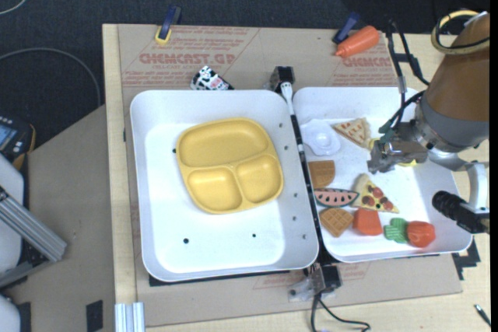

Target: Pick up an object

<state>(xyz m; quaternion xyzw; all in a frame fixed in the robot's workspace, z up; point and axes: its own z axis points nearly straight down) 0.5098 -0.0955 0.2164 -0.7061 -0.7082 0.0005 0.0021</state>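
Observation:
The right bin (436, 246) holds several toy foods: a sandwich wedge (354, 131), a white lid-like piece (320, 141), a brown cracker (321, 172), a watermelon slice (335, 197), a pizza slice (374, 196), a waffle (336, 221), a red-orange block (368, 221), a green piece (396, 230) and a tomato (421, 234). My gripper (387, 155) hangs over the right bin, just right of the sandwich wedge and above the pizza slice. Nothing is visibly between its fingers.
The left bin (156, 190) carries a yellow divided plate (229, 164). Behind the bins on the cardboard lie an orange carrot toy (358, 41), a black-and-white toy (208, 78) and a yellow-blue clamp (166, 26). A black clip (282, 77) sits at the bins' joint.

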